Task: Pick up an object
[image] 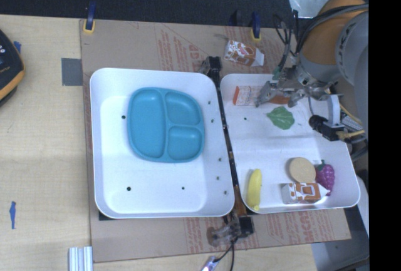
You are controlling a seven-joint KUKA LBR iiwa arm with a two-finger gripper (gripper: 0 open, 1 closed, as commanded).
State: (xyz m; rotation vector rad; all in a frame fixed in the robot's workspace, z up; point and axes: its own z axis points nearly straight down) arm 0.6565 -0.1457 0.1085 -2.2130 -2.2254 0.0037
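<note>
While two white bins are seen side by side on a cardboard-covered bench, the objects to be picked are gathered in the right bin (276,138). The left bin (113,138) is taken up by a blue divided plate (166,124) lying flat near its middle.

Along the near edge of the right bin, a yellow banana (254,188) is laid near the left corner. To its right, a small carton (302,193) with orange and white print is seen on its side. Just behind the carton a round tan biscuit-like disc (302,169) is placed, touching a purple bunch of grapes (325,176) at its right. Further back, a green leaf-like piece (281,117) is found alone on the bin floor. At the far left corner, an orange and white packet (241,96) is set against the wall.

Outside the bins, another orange and white packet (243,53) is seen on the cardboard behind them.

From the right, the grey arm (341,38) with its orange band is bent down over the far end of the right bin. The gripper (276,89) is positioned low, just beside the corner packet and just behind the green piece. Whether its fingers are apart or together cannot be told.
</note>
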